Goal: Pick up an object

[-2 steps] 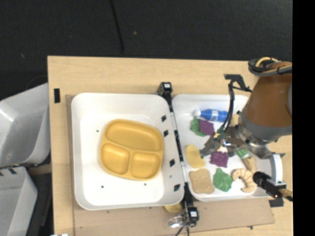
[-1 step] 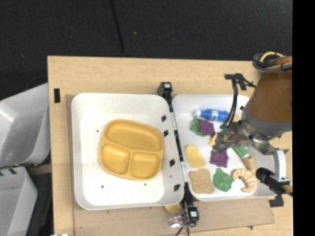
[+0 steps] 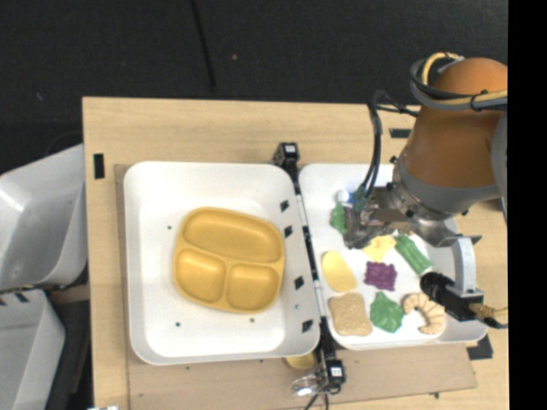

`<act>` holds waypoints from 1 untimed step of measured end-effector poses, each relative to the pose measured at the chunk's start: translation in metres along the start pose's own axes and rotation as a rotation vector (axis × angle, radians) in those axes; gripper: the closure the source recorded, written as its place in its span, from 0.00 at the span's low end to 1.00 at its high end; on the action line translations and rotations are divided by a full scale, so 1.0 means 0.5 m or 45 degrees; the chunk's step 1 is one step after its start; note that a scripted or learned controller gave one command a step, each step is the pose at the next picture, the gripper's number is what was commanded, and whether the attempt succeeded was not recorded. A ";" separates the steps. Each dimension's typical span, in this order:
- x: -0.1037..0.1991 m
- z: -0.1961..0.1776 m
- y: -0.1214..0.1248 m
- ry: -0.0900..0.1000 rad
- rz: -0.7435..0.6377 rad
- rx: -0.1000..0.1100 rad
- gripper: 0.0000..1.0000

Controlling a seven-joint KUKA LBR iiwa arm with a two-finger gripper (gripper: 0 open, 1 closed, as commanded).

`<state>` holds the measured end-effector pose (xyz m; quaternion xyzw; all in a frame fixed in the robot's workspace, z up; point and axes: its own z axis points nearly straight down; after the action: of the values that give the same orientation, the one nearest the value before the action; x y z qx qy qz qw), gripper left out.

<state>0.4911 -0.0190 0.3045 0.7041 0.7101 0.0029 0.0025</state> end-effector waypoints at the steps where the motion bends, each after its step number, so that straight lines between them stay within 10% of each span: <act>1: 0.168 -0.092 0.001 0.003 -0.004 0.003 1.00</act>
<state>0.4904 0.0648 0.3507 0.7030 0.7112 0.0029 0.0008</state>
